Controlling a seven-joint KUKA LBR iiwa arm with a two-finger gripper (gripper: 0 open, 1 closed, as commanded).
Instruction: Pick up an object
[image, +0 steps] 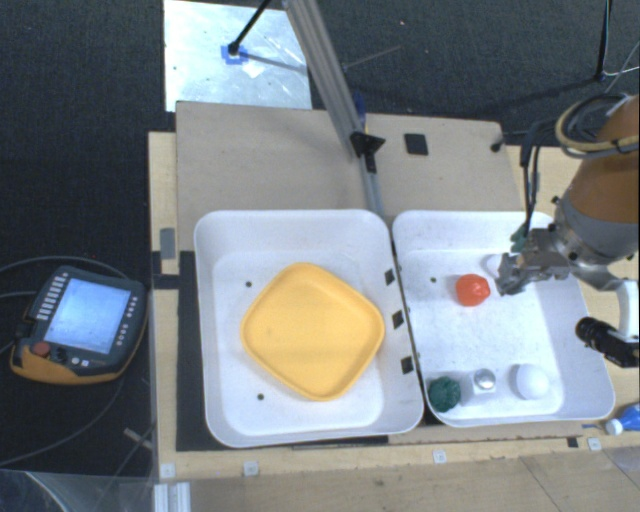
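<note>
In the right bin (560, 330) lie a red-orange ball (472, 290), a dark green ball (445, 392), a small silver cap (484, 380) and a white ball (531, 381). A yellow square plate (313, 330) rests upside-down in the left bin (225, 300). My gripper (507, 276) hangs over the right bin's upper right part, just right of the red-orange ball and close to it. Nothing shows between its fingers.
The arm's orange band and grey wrist (600, 205) lean in from the right over the bin's edge. A metal pole (335, 80) crosses the bench behind the bins. A teach pendant (80, 322) lies on the floor at left.
</note>
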